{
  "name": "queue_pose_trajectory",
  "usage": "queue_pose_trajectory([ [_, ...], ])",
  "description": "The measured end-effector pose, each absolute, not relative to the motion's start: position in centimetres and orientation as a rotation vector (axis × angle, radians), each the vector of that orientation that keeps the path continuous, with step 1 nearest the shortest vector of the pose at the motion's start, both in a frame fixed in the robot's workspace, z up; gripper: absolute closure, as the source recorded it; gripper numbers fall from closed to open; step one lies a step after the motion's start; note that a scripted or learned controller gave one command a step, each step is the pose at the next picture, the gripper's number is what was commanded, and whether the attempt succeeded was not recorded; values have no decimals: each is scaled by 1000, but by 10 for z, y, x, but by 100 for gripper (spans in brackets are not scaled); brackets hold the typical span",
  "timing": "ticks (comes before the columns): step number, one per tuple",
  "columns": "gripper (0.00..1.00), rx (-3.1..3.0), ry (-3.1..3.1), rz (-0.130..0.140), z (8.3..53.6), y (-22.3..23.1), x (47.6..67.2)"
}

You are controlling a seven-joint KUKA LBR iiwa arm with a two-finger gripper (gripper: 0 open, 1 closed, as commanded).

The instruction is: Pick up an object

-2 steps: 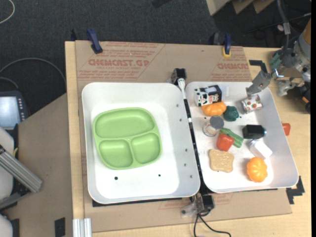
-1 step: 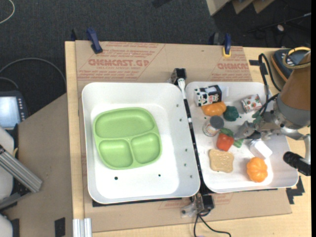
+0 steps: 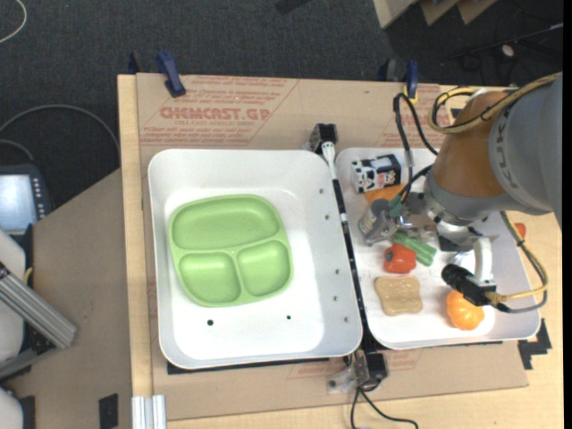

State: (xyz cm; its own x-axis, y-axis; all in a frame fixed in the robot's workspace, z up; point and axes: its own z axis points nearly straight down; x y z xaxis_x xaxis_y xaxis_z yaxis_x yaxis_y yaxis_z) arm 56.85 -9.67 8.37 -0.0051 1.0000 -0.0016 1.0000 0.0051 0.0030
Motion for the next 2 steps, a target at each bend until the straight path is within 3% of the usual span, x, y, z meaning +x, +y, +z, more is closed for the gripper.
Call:
queue_pose_trajectory([
  [1,100,2220,2219,3,95,-100,567],
  [2,100,2205,2234,17,210,14,523],
])
